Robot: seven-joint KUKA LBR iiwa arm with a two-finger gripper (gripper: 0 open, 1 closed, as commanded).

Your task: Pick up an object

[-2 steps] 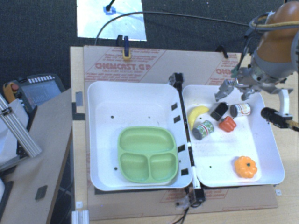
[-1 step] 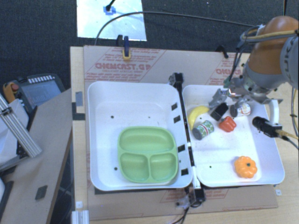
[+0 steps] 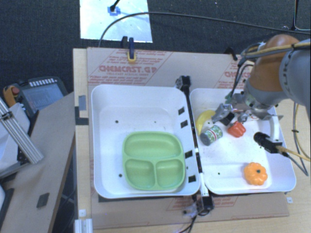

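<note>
Can [image 3: 211, 134] lies tilted just below-left of the hand [image 3: 232, 114], touching a yellow piece [image 3: 203, 118]; hand spread, holding nothing.

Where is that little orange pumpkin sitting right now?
The orange pumpkin sits in the right bin, near the corner closest to the camera. It lies apart from the gripper, which hovers further back over the small can and red toy.

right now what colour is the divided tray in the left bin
Light green; the divided tray shows plainly in the camera view.
</note>
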